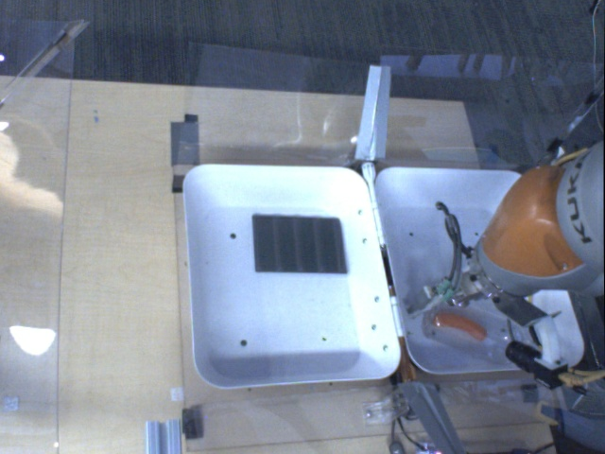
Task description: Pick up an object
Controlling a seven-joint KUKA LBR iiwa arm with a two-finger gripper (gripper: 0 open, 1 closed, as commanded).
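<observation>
In the right bin (416,197), a reddish-orange sausage-shaped object (458,326) lies near the front wall. Just above it sits a small greenish piece (436,291). My gripper (460,294) hangs low over the bin floor, right beside the greenish piece and just behind the sausage-shaped object. The orange wrist band (534,230) hides much of the bin's right half. I see nothing clearly held.
The left bin (213,253) holds a flat black ribbed rectangle (299,244) at its middle. A thin dark curved wire (450,225) rises in the right bin behind the gripper. A grey metal post (373,112) stands behind the divider between the bins.
</observation>
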